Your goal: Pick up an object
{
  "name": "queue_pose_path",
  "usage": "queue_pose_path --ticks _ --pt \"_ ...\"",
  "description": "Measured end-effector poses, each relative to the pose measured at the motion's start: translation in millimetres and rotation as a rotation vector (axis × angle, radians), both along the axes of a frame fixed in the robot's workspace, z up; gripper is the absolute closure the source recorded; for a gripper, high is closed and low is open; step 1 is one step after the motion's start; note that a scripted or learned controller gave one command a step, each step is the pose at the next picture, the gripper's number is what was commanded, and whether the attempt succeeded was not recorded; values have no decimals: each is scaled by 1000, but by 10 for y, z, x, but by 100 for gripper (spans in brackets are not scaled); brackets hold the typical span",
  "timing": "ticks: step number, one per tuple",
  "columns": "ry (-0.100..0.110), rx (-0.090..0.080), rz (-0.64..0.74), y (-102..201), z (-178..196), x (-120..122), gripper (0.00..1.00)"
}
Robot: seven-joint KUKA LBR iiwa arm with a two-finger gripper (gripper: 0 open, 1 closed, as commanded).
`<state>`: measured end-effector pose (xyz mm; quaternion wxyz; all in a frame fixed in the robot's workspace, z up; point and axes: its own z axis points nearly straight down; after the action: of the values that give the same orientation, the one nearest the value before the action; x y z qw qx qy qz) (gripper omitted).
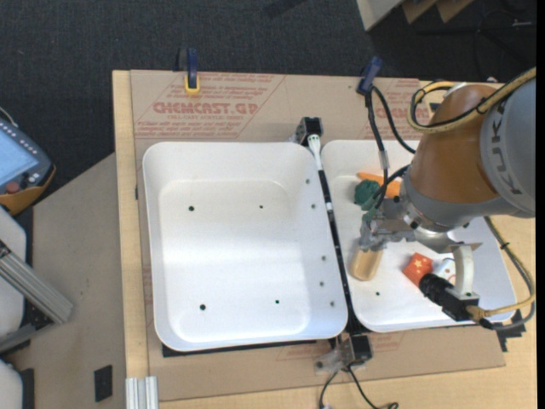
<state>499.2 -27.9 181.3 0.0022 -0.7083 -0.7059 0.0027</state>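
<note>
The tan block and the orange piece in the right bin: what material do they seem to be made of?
The tan block looks like unpainted wood or cork: matte, pale brown, no shine. The orange piece looks like plastic or foam: saturated uniform colour; its finish is too small to judge. Both lie on the right bin, apparently glossy white plastic.

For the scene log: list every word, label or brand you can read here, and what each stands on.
"CHEMCAST GP", red print, on the brown board under the bins.
Smaller red lines around it: too small to read.
"KU", the start of a cut-off word, on the grey arm.
The blue screen at the left edge: blurred, unreadable.
</note>
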Motion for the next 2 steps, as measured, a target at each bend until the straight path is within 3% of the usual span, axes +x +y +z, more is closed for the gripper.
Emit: queue_pose_path --ticks 1,2 --pt "-9 -3 -2 -570 128 -53 100" --pt "-16 4 16 423 800 167 100"
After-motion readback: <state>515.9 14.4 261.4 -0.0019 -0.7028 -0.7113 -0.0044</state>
